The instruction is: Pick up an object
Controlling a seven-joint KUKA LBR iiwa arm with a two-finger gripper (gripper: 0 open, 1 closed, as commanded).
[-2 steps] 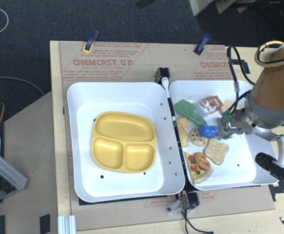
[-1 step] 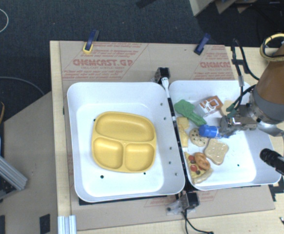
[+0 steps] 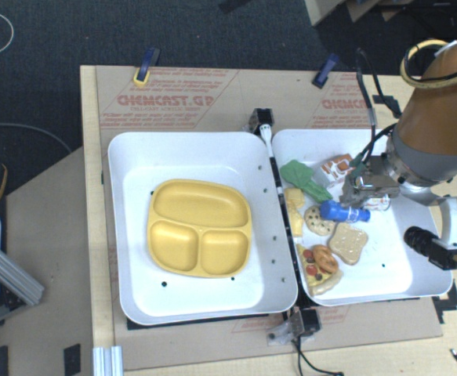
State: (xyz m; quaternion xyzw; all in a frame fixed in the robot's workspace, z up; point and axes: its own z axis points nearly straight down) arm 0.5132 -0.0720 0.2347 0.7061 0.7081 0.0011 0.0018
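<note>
My gripper (image 3: 367, 197) hangs low over the middle of the right bin (image 3: 416, 284), under the grey arm with its orange band. Just left of and below it lies a blue toy piece (image 3: 339, 211), touching or nearly touching the gripper's tip. Around it lie a green piece (image 3: 302, 177), a red and white packet (image 3: 338, 165), a chocolate-chip cookie (image 3: 317, 221), a slice of toast (image 3: 348, 244), a pizza slice (image 3: 320, 262) and a pale yellow piece (image 3: 294, 203). Nothing is seen lifted off the bin floor.
The left bin (image 3: 130, 178) holds a yellow divided plate (image 3: 200, 227). A black clip (image 3: 261, 120) sits at the top of the seam between the bins. A black part of the arm (image 3: 430, 246) overhangs the right bin's right side.
</note>
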